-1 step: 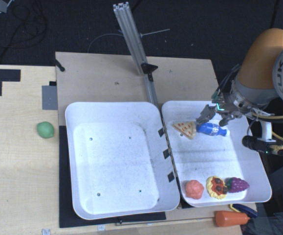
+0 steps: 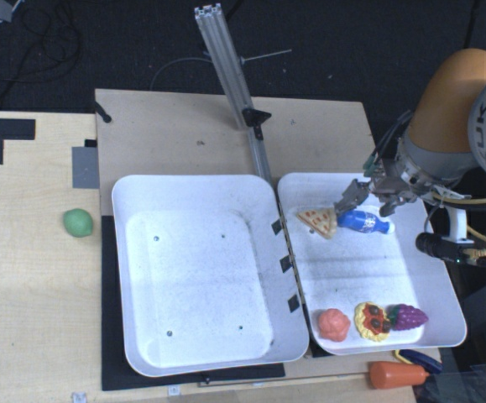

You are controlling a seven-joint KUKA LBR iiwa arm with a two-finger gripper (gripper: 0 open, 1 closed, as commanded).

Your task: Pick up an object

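The gripper (image 2: 367, 201) hangs with fingers spread apart just above a blue bottle (image 2: 365, 222), beside a waffle wedge (image 2: 318, 221).

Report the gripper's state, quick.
Gripper: open, holding nothing, fingers spread just above the blue bottle in the right bin.

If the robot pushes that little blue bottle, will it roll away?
Probably. The blue bottle lies on its side and looks round, so it could roll on the smooth bin floor. It looks small and likely light, maybe slippery plastic.
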